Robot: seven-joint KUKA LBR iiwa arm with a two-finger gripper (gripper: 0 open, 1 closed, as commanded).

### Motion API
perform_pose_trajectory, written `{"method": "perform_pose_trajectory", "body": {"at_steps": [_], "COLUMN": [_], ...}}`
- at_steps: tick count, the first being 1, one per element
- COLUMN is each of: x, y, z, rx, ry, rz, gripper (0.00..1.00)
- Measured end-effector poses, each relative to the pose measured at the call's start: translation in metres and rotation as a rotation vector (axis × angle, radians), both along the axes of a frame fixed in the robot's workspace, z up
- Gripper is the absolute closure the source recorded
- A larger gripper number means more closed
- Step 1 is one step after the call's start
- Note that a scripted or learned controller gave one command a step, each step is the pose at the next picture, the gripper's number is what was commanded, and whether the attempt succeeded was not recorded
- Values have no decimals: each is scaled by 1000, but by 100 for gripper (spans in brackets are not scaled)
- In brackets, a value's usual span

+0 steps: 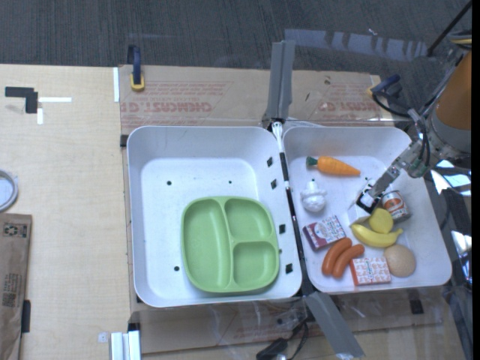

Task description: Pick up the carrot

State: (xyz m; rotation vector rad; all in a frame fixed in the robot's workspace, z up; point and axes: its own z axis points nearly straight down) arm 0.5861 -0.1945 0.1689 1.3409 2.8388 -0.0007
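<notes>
Left bin [142, 201]: just a green divided plate [229, 244], lying flat toward the front. Right bin [431, 223]: carrot [335, 166] lies near the back wall, on its side, tip pointing right, clear of everything else. Front cluster: white crumpled item [313, 198], small red carton [323, 232], two sausages [339, 256], red-white box [370, 271], banana [376, 235], egg [400, 261], small can [394, 205]. End effector [366, 199] sits low, right of the carrot and apart from it, just beside the can; can't tell if it's spread or pressed together.
</notes>
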Motion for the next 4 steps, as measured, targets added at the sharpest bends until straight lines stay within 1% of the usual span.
{"method": "perform_pose_trajectory", "body": {"at_steps": [1,2,3,4], "x": [21,48,57,58], "y": [52,84,79,84], "z": [-65,-77,-81,-80], "rx": [1,0,-1,-1], "ry": [1,-1,28,25], "rz": [-124,-28,366,557], "gripper": [0,0,0,0]}}
